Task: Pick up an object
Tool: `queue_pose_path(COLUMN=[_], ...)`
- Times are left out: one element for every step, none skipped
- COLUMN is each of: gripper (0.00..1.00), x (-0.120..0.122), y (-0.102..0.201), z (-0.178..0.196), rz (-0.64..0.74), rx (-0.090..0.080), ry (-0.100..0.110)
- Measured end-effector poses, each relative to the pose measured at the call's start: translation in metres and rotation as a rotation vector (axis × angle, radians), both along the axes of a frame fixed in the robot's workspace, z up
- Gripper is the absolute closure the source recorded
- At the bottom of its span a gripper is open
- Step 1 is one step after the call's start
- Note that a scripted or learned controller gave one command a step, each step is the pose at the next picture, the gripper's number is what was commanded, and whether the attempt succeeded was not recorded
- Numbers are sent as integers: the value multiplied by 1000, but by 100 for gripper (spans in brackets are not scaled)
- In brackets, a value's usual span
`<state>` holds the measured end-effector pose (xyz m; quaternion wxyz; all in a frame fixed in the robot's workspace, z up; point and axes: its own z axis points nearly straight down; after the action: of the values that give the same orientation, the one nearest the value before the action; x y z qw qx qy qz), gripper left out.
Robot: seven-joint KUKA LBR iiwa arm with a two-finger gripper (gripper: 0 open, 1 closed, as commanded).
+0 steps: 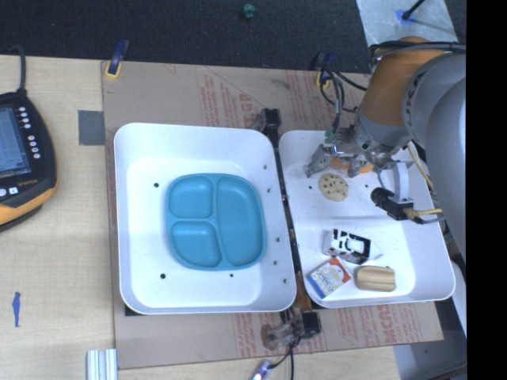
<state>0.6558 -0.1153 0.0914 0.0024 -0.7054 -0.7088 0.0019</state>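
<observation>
**Cookie lying just below the gripper in the right bin**

Cookie, round and tan with dark specks, is lying flat at the far end of the right bin, apart from the packets and the wooden block nearer the camera. The gripper is hovering just beyond it, holding nothing. Its fingers are looking spread, one toward the left, though cables are cluttering the view. A good grasp is probably calling for centring over the cookie before descending and closing across its edges.
</observation>
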Motion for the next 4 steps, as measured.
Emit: queue_pose_path(gripper=[0,0,100,0], x=[1,-2,-2,-2], y=[-38,-12,-14,-14], z=[49,-1,9,9], rz=[-2,-2,-1,-1], rx=[-1,0,-1,-1], ry=[-5,7,9,9])
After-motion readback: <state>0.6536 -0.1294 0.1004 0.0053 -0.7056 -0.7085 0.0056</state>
